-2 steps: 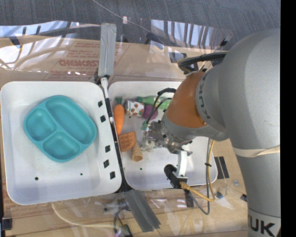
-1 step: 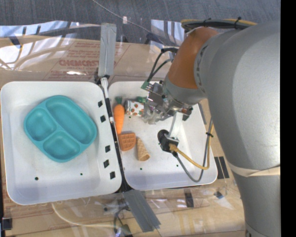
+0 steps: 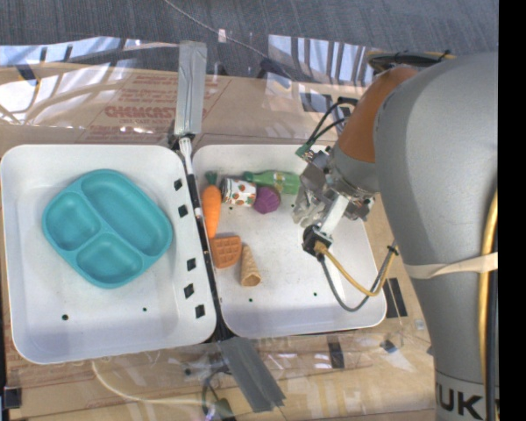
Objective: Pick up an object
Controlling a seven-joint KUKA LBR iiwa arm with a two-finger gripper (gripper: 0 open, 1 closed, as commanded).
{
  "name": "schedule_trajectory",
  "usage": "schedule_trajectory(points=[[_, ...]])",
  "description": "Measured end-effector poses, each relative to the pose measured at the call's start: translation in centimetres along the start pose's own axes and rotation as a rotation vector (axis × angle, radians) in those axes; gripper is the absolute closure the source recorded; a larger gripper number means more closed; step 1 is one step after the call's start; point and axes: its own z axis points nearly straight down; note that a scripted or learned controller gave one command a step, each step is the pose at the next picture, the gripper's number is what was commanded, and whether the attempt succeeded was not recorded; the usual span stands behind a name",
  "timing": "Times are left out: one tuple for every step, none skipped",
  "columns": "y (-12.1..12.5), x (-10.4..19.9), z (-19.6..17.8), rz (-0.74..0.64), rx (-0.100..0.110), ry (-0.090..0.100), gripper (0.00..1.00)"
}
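Observation:
In the right bin (image 3: pixel 289 310) lie several toy foods: an orange carrot (image 3: pixel 211 210) along the left wall, a waffle piece (image 3: pixel 226 251), an ice-cream cone (image 3: pixel 249 267), a white spotted cup (image 3: pixel 238 191), a purple item (image 3: pixel 266 200) and a green item (image 3: pixel 277 181). My gripper (image 3: pixel 305 210) hangs over the right part of this bin, just right of the purple and green items. Nothing shows between its fingers.
The left bin (image 3: pixel 35 323) holds a teal divided plate (image 3: pixel 107 226). The grey arm (image 3: pixel 438 174) covers the right bin's right edge. A yellow cable (image 3: pixel 351 286) loops over the bin floor under the wrist. Black clips line the wall between the bins.

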Motion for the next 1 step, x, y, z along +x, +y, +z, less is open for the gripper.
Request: schedule_trajectory(points=[[4.08, 2.23, -1.59, 0.355, -0.001, 0.003, 1.00]])
